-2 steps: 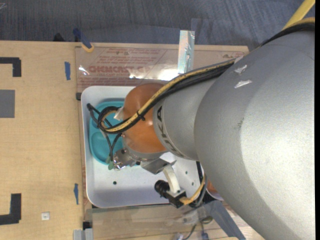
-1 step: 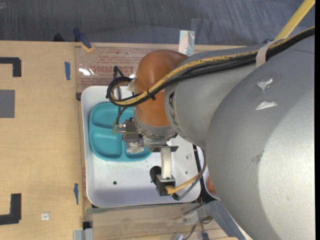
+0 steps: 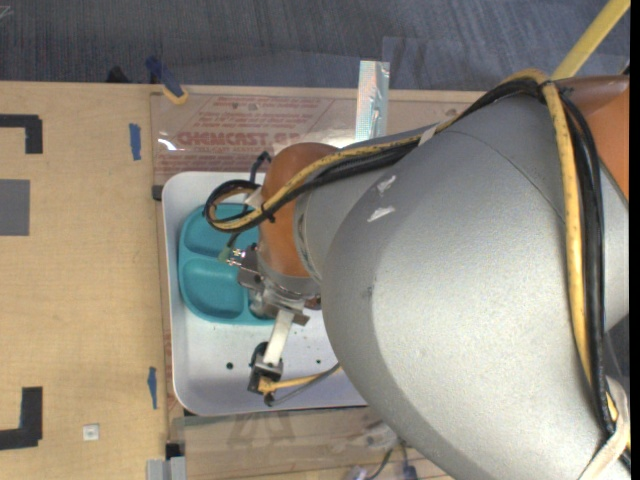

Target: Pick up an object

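A teal plastic object [image 3: 208, 268] with rounded, dish-like sections lies in the left part of a white bin [image 3: 205, 373]. My gripper [image 3: 258, 286] hangs below the orange wrist band, low over the teal object's right edge. The wrist hides the point where it meets the object. The grey arm covers the bin's right side.
The big grey arm body [image 3: 470, 298] fills the right half of the view and hides whatever lies under it. To the left is bare wooden bench [image 3: 80, 268] with black corner marks and blue tape tabs. A clear sheet with red print [image 3: 260, 128] lies behind the bin.
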Motion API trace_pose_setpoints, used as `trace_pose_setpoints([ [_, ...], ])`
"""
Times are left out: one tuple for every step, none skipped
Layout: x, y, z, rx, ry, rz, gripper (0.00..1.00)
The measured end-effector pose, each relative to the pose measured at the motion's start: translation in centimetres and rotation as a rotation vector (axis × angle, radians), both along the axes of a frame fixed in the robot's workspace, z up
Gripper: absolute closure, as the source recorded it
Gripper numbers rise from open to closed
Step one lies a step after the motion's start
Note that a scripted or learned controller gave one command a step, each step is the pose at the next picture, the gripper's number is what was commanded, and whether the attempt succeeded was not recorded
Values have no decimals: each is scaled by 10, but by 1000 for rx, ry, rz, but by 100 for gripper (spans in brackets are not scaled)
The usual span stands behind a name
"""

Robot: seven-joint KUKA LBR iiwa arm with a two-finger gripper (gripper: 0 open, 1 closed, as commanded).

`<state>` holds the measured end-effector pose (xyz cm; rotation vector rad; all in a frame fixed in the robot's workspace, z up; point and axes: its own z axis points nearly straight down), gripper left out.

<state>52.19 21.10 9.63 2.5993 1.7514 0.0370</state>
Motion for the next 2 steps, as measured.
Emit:
trace_pose_setpoints([
  [29,14,-1,5,14,-466,100],
  [4,14,115,6,23,-759,100],
])
